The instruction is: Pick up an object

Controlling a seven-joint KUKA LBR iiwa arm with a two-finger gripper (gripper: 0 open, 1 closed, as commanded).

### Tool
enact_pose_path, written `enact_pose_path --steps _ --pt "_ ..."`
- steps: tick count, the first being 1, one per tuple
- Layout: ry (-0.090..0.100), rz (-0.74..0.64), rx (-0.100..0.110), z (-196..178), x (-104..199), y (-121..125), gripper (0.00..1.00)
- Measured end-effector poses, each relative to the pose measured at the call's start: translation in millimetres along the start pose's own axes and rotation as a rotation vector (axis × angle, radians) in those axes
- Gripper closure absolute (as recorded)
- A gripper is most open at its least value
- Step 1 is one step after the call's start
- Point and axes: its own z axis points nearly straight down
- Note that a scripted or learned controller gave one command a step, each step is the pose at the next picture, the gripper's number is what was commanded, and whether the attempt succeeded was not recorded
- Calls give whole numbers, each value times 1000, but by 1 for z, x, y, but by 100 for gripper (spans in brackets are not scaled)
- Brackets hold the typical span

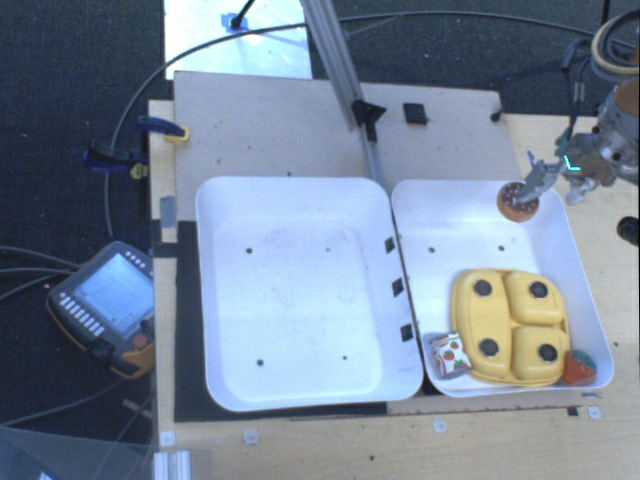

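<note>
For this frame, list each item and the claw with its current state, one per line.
Donut: in the right bin's far right corner, right under the claw tips.
Yellow tray: lying flat in the right bin, near side.
Small carton: lying tilted, beside the tray's left edge.
Strawberry: resting in the near right corner.
Claw: over the donut; grip cannot be told.
Left bin: level on the bench.

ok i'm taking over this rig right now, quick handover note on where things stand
Gripper: at the far right corner of the right bin, right at the round brown donut-like piece; fingers too small to read, and a grasp cannot be confirmed.
Right bin also holds the yellow four-part block, a small red-and-white packet at its left, and a red strawberry-like piece at the near right corner.
Left bin sits beside it.
Done: nothing visibly lifted.
Left: secure and lift one object.
</note>
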Motion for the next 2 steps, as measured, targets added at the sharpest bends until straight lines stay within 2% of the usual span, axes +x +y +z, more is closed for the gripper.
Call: enact_pose_path --steps 1,2 --pt "-1 -1 -5 -3 0 1 0" --pt "-1 2 -2 42 -7 -2 0"
